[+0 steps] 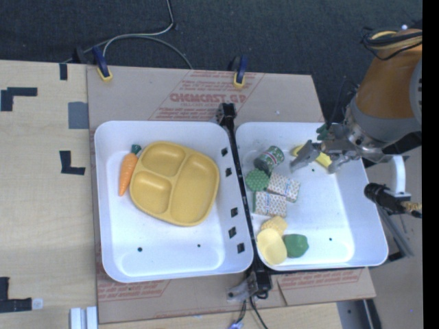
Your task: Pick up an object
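Note:
My gripper [312, 162] hangs over the upper right part of the right bin [343, 211], open, its fingers slanting down to the left. A small yellow object [322, 160] lies under and between them, partly hidden; I see no grip on it. Left of the gripper lie a green can [271, 157], a round green piece [258, 180] and two patterned packets [278, 192]. A pale yellow object [272, 240] and a green one [296, 244] sit near the bin's front edge.
The left bin [116, 238] holds a yellow divided plate [173, 182] and an orange carrot [125, 172] by its left rim. A black divider [236, 184] separates the bins. The right bin's floor at the right is bare.

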### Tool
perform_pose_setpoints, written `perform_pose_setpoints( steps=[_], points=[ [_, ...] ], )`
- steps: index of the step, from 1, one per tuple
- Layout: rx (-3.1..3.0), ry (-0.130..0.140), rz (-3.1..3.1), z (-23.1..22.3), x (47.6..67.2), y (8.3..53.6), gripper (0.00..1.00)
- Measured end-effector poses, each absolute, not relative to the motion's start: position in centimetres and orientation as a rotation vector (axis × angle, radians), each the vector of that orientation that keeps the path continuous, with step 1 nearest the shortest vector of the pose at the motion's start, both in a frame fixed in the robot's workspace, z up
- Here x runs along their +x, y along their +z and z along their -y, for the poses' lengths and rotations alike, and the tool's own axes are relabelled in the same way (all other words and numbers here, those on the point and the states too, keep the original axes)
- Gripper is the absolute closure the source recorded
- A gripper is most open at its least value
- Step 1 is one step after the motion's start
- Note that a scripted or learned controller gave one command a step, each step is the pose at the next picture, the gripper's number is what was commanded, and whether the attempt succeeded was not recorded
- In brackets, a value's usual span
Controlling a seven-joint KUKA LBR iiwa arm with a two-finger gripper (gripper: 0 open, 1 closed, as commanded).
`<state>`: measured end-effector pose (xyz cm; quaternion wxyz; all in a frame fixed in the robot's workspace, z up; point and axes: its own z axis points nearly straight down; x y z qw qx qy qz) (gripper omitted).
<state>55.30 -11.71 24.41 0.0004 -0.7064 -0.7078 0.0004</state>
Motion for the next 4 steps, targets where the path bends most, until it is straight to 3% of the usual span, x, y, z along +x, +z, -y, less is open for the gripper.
perform_pose_setpoints(
  steps=[1,2,3,4],
  points=[
    [-2.230,-0.015,2.230,10.5,60.5,10.0,0.00],
    [-2.221,-0.003,2.226,9.9,66.0,8.6,0.00],
    [-2.219,-0.003,2.226,9.9,66.0,9.6,1.00],
    [-2.218,-0.001,2.224,0.9,64.2,18.5,1.00]
  ],
)
